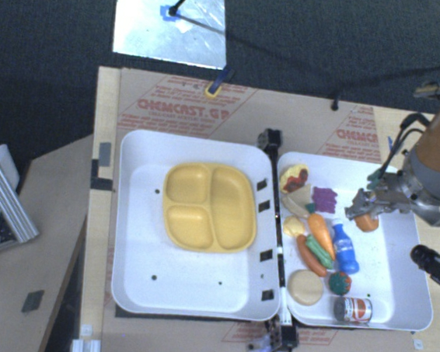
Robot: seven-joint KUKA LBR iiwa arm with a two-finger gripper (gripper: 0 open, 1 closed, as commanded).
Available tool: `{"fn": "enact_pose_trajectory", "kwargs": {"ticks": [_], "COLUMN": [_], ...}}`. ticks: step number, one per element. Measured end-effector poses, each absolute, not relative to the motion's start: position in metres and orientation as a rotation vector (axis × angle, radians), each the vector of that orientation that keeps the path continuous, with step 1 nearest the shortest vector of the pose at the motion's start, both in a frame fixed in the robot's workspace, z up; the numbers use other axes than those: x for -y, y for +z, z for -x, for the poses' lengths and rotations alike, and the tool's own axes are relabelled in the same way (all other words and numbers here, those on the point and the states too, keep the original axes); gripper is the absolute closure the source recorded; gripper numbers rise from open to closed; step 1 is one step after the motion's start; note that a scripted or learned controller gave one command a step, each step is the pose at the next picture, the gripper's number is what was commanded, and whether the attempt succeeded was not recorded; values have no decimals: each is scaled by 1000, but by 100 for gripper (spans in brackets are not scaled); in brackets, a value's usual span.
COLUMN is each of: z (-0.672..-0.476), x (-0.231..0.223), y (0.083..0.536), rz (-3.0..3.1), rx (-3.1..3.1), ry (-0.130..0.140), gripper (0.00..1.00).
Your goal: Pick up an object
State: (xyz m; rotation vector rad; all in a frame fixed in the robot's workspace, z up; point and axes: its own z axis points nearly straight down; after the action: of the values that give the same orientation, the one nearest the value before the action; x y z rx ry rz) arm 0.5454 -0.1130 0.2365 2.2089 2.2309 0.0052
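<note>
Right bin (417, 309), carrot (322, 233) lying diagonally

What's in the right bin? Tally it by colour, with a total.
Orange: 2, carrot, fruit
Blue: 1, bottle
Purple: 1, grapes
Green: 1, ball
Pale: 3, bun, upper piece, lower piece
Red mixed: 3, can, pepper, red-yellow piece
Total: 11, though the crowded pale pieces are hard to separate.

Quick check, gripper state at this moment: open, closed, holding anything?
Gripper: over the right bin, right above a small orange object; open, closed or holding cannot be told.
</note>
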Motion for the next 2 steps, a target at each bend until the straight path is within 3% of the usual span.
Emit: {"fn": "enact_pose_trajectory", "kwargs": {"ticks": [1,2], "z": [-560,-560], "x": [69,24], "y": [237,223], "rz": [-2210,-2213], "rx": [-2231,-2232], "ry": [5,3], "gripper": [100,100]}}
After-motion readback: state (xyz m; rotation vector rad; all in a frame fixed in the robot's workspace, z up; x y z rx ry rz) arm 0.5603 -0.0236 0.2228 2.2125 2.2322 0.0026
